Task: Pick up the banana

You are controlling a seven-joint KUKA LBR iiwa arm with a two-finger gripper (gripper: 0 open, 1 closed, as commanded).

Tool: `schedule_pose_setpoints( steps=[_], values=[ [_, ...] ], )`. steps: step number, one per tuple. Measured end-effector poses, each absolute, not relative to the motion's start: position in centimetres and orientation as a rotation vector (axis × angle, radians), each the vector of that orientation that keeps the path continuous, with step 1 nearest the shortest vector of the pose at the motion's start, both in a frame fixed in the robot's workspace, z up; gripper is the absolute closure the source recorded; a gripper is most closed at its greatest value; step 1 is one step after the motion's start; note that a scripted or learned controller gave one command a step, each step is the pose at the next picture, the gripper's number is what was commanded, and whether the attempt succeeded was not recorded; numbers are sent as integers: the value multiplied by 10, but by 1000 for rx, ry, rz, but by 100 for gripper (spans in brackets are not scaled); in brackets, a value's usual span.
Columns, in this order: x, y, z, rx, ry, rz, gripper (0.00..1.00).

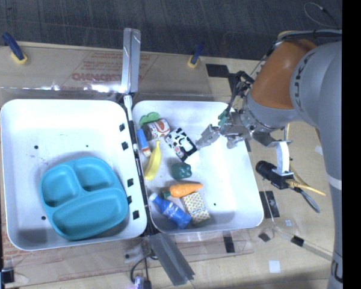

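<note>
**Robot arm poised over the right bin, banana lying near the divider**

Two shallow white plastic bins are seen from above, side by side on a bench. In the left bin (pixel 18 161) a turquoise plastic tray with three compartments (pixel 84 196) is laid flat. In the right bin (pixel 240 185) a small yellow banana (pixel 153 160) is placed lengthwise along the left wall, untouched. Beside it are found a black-and-white patterned block (pixel 182 143), a dark green lump (pixel 182 171), an orange carrot-shaped toy (pixel 185 189), a blue packet (pixel 170 212) and a yellow chequered packet (pixel 195 206). A red-and-white can (pixel 157 127) is set at the banana's top end. The grey arm with its orange band (pixel 283 80) is extended from the right, and its two-finger gripper (pixel 207 135) is held just beside the patterned block, well apart from the banana. Whether the claw is released or clenched cannot be told.
</note>
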State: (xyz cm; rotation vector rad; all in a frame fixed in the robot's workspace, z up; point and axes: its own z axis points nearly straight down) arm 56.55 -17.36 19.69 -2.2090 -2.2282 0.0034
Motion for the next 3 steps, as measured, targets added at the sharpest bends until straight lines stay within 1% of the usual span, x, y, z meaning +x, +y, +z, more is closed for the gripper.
schedule_pose_setpoints(
  steps=[1, 2, 3],
  values=[
    [578, -91, 155, -2294, -2141, 5, 0],
    [590, -20, 191, -2399, -2023, 4, 0],
    [543, -13, 191, -2420, -1998, 6, 0]
  ],
)
